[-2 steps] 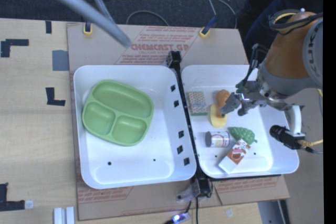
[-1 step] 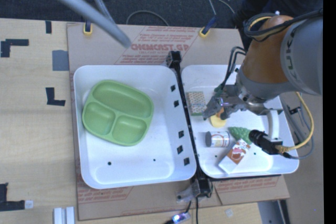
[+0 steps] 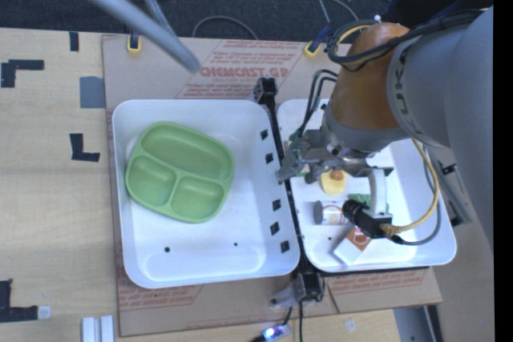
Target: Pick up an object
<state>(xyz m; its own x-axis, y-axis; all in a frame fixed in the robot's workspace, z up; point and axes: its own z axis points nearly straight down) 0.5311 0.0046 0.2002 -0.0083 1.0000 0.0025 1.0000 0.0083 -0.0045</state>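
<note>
Grey arm (image 3: 449, 84) over right bin (image 3: 433, 252), end effector (image 3: 333, 172) grip state unclear; cardboard (image 3: 240, 68) lettered "CHEMCAST".

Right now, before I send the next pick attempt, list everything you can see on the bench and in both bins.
Shallow white plastic bins: 2, white, side by side on the bench; left bin, right bin.
Green divided plastic plate: 1, light green, three compartments, lying in the left bin.
Small yellow object: 1, yellow, in the right bin under the arm; shape too small to tell.
Small grey object: 1, grey, in the right bin, below the yellow one.
Brown and white flat item: 1, near the right bin's front edge.
Cardboard sheet: 1, tan with red print, under both bins.
KUKA arm: 1, grey with an orange band, over the right bin.
</note>
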